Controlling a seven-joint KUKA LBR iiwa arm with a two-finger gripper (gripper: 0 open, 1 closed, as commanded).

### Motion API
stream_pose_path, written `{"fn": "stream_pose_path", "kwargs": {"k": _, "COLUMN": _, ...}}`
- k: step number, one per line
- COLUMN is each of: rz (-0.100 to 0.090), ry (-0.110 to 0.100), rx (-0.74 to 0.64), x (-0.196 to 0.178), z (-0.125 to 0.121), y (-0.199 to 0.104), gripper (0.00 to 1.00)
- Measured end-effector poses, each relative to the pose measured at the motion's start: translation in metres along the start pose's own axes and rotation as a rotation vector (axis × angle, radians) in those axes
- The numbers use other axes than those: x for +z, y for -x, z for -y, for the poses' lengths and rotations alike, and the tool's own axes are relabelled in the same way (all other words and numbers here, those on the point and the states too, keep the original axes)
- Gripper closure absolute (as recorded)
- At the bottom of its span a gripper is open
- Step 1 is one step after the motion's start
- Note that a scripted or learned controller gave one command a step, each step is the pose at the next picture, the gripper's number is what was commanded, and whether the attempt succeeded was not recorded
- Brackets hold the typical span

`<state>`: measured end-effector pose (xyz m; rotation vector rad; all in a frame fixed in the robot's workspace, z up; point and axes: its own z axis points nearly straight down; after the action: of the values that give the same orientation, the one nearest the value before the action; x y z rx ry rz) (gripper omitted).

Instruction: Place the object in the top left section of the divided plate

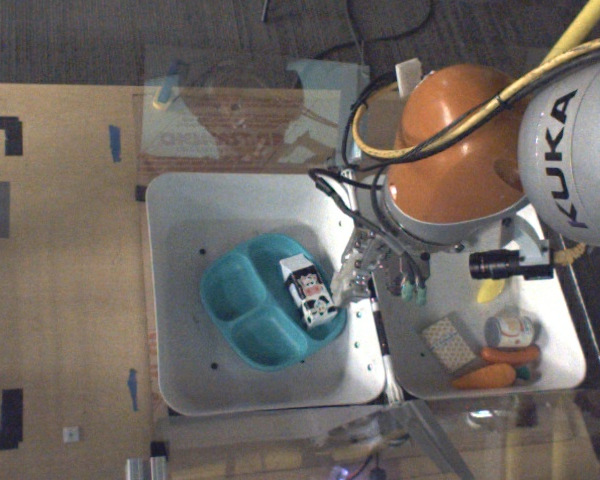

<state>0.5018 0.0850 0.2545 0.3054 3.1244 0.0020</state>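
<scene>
A teal divided plate (242, 293) lies in the left white bin (180, 228), a little right of the bin's middle. A small white box with black and red print (308, 290) rests in the plate's right-hand section, lying along the divider near the rim. My gripper (346, 280) hangs just right of that box, over the plate's right edge and close to the wall between the bins. The arm's orange band and grey wrist (450, 158) cover the back of the right bin.
The right bin (570, 368) holds a yellow piece (490, 291), a small patterned box (448, 340), a round can (510, 326) and orange carrot-like items (485, 375). Black cables (330, 183) loop over the left bin's back right corner. Bare bin floor lies left of the plate.
</scene>
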Motion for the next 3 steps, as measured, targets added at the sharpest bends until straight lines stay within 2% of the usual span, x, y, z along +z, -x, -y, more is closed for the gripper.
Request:
{"fn": "stream_pose_path", "kwargs": {"k": 1, "rz": 0.004, "ry": 0.002, "rx": -0.203, "x": -0.022, "z": -0.038, "y": -0.025, "gripper": 1.0}}
{"fn": "stream_pose_path", "kwargs": {"k": 2, "rz": 0.005, "ry": 0.003, "rx": -0.56, "x": 0.001, "z": -0.086, "y": 0.008, "gripper": 1.0}}
{"fn": "stream_pose_path", "kwargs": {"k": 3, "rz": 0.002, "ry": 0.002, "rx": -0.823, "x": -0.002, "z": -0.053, "y": -0.012, "gripper": 1.0}}
